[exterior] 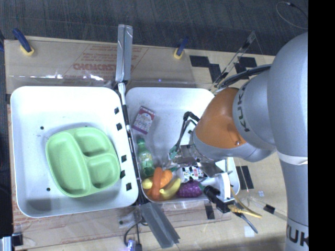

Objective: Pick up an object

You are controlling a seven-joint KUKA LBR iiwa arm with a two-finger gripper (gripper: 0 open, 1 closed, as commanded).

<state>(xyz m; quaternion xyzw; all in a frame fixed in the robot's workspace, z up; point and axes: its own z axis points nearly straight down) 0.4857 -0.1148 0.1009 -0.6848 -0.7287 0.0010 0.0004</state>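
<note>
The right bin (167, 99) holds a pile of toy food at its near edge: an orange carrot (162, 180), a yellow banana (170, 189), purple grapes (190, 189), a small yellow piece (147, 183) and a green bottle (143, 158). A pink packet (143, 120) lies further back. My gripper (187, 167) hangs low over the pile, just right of the carrot and above the grapes, under the orange band of the wrist. The wrist hides most of the gripper.
The left bin (26, 109) holds a green divided plate (82, 160). A metal divider bar (123, 54) stands between the bins. Blue clamps (23, 41) sit along the bench's far edge. The grey arm (293, 114) covers the right side.
</note>
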